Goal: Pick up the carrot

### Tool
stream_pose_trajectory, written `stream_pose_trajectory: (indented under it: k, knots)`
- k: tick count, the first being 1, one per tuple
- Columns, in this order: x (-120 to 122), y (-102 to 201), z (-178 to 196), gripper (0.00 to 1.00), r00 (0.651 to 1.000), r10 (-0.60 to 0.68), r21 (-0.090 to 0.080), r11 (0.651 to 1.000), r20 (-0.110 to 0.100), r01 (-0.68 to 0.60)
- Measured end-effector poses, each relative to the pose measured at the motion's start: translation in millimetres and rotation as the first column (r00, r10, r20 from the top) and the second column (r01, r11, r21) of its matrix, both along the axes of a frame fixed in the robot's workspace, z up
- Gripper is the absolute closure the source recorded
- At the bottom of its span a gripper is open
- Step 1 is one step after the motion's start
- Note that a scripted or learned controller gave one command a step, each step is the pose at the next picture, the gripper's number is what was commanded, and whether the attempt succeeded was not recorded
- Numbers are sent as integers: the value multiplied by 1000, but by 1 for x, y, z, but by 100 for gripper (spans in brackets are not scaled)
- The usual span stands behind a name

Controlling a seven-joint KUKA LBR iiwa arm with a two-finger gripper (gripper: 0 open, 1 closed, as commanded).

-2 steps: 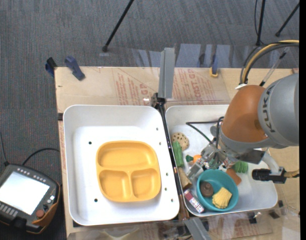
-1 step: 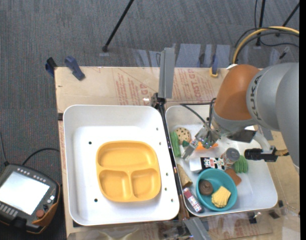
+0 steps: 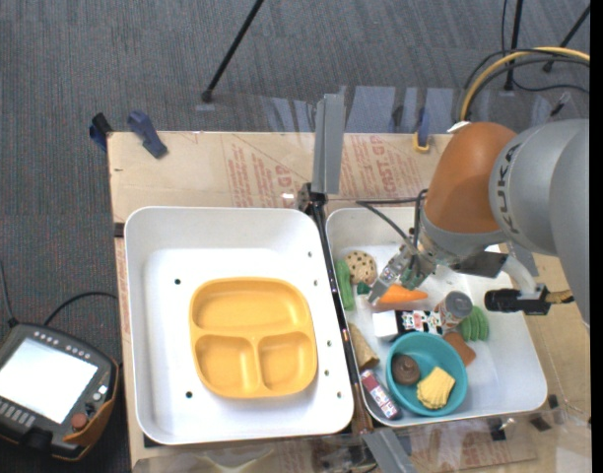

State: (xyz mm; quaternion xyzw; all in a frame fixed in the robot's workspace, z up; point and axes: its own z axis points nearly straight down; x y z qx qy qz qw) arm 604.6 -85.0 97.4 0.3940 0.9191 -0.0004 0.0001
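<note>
Carrot [image 3: 408,295] lying in right bin [image 3: 523,368], among clutter, just above teal bowl [image 3: 400,348]. Hand [image 3: 392,282] down at carrot's left end, apparently touching. Hand state: cannot tell. Lift not yet evident; grasp and raise judged outstanding.

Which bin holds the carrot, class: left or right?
The right bin: the carrot lies inside it near the cookie, right at the gripper.

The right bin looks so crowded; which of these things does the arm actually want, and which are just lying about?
For the job:
carrot
gripper, right at the carrot

Lying about:
cookie
teal bowl with toy food inside
small milk carton
yellow divided plate in the left bin
</note>
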Motion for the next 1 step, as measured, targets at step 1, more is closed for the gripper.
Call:
stream_pose_trajectory:
  k: [1]
  knots:
    - [-7,54,94,100,886,465,-2,886,8,-465]
